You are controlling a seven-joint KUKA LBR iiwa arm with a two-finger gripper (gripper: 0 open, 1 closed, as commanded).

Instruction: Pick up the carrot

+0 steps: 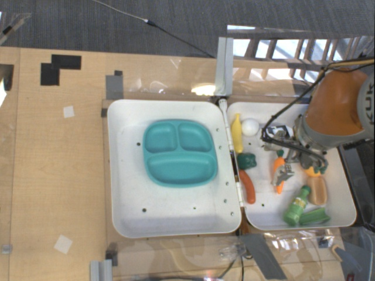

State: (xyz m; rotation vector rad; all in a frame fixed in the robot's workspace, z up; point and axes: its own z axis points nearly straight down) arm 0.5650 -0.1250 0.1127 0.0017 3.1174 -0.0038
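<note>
Overhead, jaws (285,170) straddle one carrot (278,167), grip unclear; one teal tray (180,153) sits apart.

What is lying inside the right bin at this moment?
In the right bin: a banana, white ball, dark green piece, red sausage, carrot by the pincer, green bottle, hot dog. The arm covers the upper right part.

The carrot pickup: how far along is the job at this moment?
Done: the arm has reached the right white bin. In hand: the two-finger gripper sits right at the small orange carrot, which lies on the bin floor. Left: a visible grasp, then lifting.
</note>
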